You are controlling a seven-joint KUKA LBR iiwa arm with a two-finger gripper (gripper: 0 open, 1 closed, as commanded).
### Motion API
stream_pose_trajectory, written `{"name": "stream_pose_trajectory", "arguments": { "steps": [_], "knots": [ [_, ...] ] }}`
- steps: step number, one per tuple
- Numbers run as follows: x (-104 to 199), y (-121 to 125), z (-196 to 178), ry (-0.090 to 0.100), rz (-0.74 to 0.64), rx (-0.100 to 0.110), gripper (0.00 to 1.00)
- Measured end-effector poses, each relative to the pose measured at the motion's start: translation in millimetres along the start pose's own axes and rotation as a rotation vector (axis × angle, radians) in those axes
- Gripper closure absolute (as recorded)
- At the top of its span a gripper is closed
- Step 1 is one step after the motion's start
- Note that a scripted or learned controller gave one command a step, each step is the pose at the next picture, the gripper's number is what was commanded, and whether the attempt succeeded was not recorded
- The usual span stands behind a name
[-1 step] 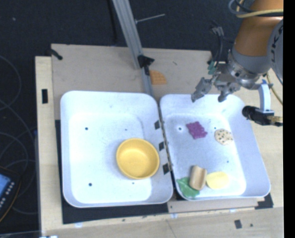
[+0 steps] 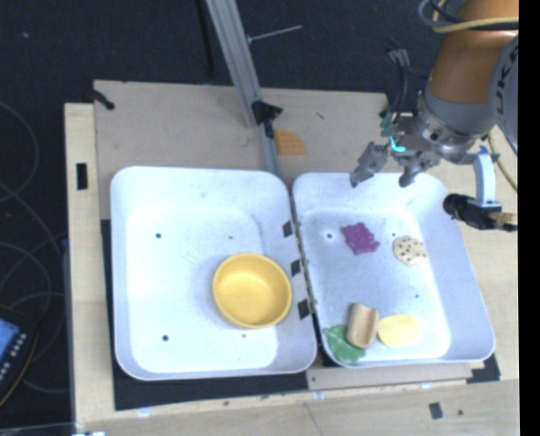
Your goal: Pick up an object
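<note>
My gripper (image 2: 385, 172) hangs over the far edge of the right bin (image 2: 451, 243), its two fingers spread open with nothing between them. Below it in that bin lie a purple piece (image 2: 359, 238) and a speckled cookie-like disc (image 2: 408, 250). Near the front edge sit a tan cylinder (image 2: 361, 324), a yellow lump (image 2: 398, 331) and a green piece (image 2: 340, 344) tucked in the corner. A yellow bowl (image 2: 251, 290) sits in the left bin (image 2: 152, 243).
A grey metal post (image 2: 238, 57) slants up from between the bins at the back. An orange tag (image 2: 289, 143) lies on the bench behind the bins. A black fitting (image 2: 474, 211) sticks out by the right bin's far right rim.
</note>
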State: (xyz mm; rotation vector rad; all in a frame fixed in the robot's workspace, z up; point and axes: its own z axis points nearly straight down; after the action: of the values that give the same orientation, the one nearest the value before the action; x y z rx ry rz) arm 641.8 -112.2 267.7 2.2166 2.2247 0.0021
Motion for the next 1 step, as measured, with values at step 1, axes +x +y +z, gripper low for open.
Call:
{"name": "stream_pose_trajectory", "arguments": {
  "steps": [1],
  "knots": [
    [2.4, 3.6, 43.7, -0.003, 0.0, 0.005, 0.0]
  ]
}}
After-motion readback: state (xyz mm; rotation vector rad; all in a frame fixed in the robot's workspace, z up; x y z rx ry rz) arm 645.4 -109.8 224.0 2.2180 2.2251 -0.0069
